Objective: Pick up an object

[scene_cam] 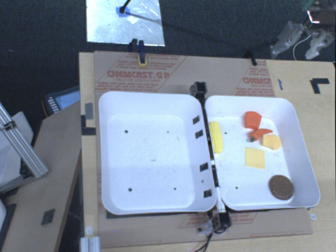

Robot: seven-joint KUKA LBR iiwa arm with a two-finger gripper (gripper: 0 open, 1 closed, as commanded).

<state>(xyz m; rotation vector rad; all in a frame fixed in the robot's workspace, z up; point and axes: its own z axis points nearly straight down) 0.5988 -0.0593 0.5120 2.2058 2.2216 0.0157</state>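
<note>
Brown cookie (pixel 281 187) sits lowest in right bin (pixel 302 135), far below my fingers (pixel 299 40), which hang spread wide w/ nothing between. Approach step; next: descend over one item.

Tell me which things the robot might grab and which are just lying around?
Might grab, all in the right white bin:
long yellow corn cob
orange block
small orange carrot
yellow-orange wedge
flat yellow square slice
round brown cookie

Just lying around:
left white bin
blue-and-yellow clamp
shiny metal sheet
</note>
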